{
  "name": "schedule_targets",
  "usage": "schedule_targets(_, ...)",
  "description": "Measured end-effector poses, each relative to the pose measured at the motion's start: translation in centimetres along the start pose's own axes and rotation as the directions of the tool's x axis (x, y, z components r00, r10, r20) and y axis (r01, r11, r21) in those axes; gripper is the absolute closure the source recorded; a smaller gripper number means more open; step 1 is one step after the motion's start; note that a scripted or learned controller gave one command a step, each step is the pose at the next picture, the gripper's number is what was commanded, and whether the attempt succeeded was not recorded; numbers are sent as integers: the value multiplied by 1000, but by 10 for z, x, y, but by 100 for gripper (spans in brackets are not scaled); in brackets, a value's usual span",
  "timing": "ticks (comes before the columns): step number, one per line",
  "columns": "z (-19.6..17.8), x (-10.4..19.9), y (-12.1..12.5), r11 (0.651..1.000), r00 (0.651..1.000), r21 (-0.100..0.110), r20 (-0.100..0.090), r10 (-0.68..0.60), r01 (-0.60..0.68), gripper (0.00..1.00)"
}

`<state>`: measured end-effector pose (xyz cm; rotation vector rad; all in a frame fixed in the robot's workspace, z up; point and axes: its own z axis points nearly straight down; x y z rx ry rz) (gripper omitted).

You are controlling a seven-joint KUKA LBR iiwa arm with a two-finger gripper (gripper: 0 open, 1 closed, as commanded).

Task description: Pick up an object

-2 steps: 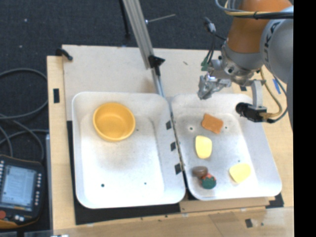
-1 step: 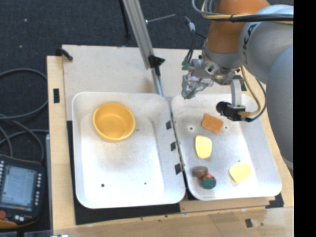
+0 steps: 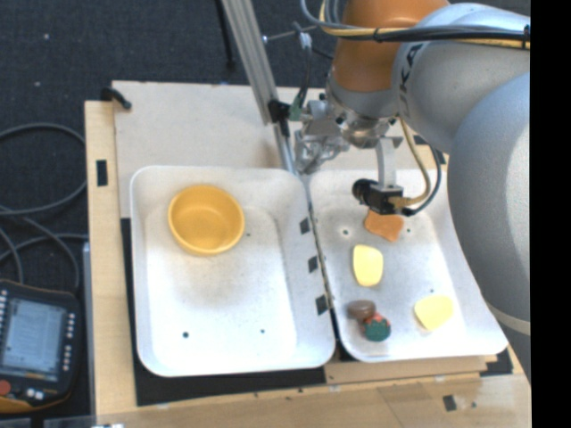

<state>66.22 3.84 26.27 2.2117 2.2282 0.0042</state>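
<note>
Likely robot lab: teach pendant beside bench.

Grey arm in from the right, jaws pointing down.

Arm looms large on the right, cut off by the top edge, and it covers the right bin's far rim and back corner. Gripper sits over the seam between the bins, a cluttered knot of metal too small to read. Orange chunk has its upper edge tucked under robot hardware. Down front, a brown lump touches a green-and-red thing, and I can't tell what either is. Rail runs out past the top edge. Far left, a pendant and a cable are sliced by the left edge.
</note>
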Motion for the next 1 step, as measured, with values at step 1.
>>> schedule_targets(1,17,46,-3,1000,1000,5,1,2,-2,100)
